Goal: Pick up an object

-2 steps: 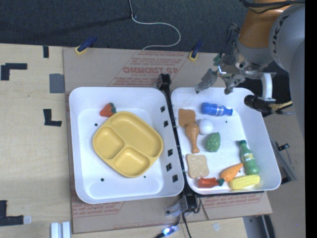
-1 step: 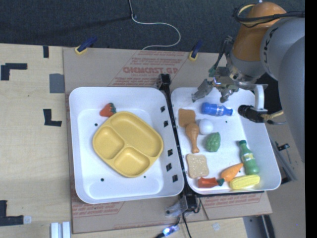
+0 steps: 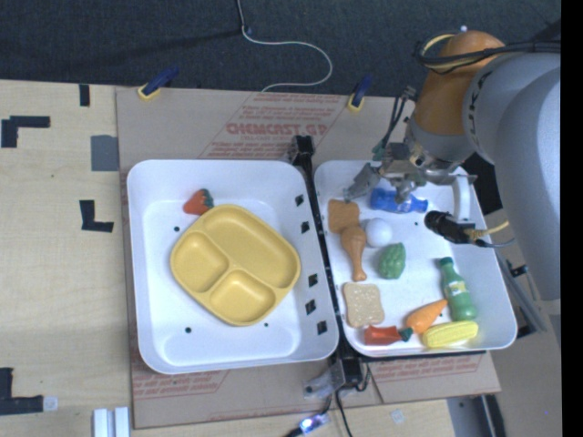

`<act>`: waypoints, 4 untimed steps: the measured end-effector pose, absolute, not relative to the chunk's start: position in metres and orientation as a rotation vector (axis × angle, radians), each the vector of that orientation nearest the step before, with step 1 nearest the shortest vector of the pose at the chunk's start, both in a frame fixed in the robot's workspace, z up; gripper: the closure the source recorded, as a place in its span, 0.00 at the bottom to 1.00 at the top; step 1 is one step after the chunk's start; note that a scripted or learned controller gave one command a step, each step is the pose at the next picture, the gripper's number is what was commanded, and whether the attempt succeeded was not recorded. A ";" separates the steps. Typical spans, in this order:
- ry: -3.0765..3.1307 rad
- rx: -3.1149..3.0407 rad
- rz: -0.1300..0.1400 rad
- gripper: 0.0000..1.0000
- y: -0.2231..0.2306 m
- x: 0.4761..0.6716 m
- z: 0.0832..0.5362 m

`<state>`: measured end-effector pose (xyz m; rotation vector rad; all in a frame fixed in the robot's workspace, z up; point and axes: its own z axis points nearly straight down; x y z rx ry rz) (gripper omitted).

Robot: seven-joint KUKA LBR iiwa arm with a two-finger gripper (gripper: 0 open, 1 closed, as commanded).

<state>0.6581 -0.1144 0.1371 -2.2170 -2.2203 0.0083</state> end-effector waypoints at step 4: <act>-2.226 -2.223 -0.004 1.00 -0.125 0.660 0.195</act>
